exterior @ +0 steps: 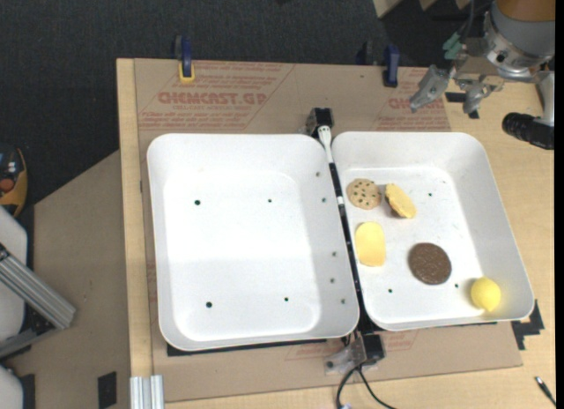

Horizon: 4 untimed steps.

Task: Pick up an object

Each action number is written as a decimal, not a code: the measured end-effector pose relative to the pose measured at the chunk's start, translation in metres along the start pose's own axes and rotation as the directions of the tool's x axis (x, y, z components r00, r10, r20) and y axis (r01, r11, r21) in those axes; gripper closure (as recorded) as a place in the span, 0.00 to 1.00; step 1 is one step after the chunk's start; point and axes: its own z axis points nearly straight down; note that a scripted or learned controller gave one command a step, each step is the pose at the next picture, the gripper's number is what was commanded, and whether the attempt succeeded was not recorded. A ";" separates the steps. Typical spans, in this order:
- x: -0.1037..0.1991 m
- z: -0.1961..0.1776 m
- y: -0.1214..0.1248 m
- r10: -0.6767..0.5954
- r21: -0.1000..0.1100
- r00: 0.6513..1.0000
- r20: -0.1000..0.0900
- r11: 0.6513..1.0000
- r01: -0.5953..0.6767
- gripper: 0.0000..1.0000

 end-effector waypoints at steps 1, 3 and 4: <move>-0.069 0.125 -0.033 0.010 0.026 1.000 -0.003 1.000 -0.010 0.00; -0.018 -0.108 0.000 0.001 0.023 1.000 -0.004 1.000 -0.001 0.00; -0.020 -0.123 0.000 0.003 0.014 1.000 0.001 1.000 -0.003 1.00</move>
